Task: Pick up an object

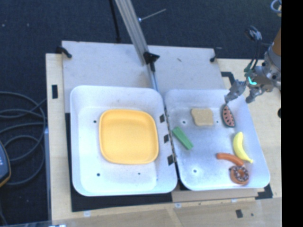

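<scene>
The right bin (208, 174) holds a tan bread slice (203, 117), a green block (182, 138), a watermelon slice (228, 116), a yellow banana (241, 147), an orange sausage (230, 158) and a brown donut (239, 174). My gripper (242, 92) hangs open over the bin's upper right corner, just above the watermelon slice, with nothing between its fingers.
The left bin (85, 174) holds a yellow square plate (128, 136). A metal pole (135, 30) slants up from the bins' shared back edge. Black cables (19, 122) lie off the bench at the left.
</scene>
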`<state>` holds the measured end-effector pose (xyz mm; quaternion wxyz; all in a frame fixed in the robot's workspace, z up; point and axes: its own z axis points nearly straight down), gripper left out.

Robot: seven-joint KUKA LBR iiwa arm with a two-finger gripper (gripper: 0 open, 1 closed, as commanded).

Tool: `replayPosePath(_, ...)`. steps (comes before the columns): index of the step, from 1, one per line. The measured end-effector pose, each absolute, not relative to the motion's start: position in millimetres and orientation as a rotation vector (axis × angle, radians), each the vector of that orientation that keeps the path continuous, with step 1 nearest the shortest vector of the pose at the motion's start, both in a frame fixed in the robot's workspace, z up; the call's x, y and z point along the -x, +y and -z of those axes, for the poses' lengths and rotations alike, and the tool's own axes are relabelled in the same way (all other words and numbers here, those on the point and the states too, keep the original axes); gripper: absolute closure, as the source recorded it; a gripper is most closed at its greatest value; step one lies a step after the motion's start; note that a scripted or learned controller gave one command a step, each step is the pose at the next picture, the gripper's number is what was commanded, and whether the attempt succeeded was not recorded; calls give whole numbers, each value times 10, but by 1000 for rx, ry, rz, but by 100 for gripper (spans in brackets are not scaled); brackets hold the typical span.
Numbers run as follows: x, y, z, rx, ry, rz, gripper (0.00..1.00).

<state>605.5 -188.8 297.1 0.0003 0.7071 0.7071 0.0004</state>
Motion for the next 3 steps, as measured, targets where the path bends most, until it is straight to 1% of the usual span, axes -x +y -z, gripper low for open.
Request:
replayPosePath(1,-6055,-1888,-2970,-2221,2221,-1,0)
replayPosePath(2,-6100,-1834,-2515,-2223,2223,4,0)
replayPosePath(3,-6038,-1814,-1906,-2225,2223,5,0)
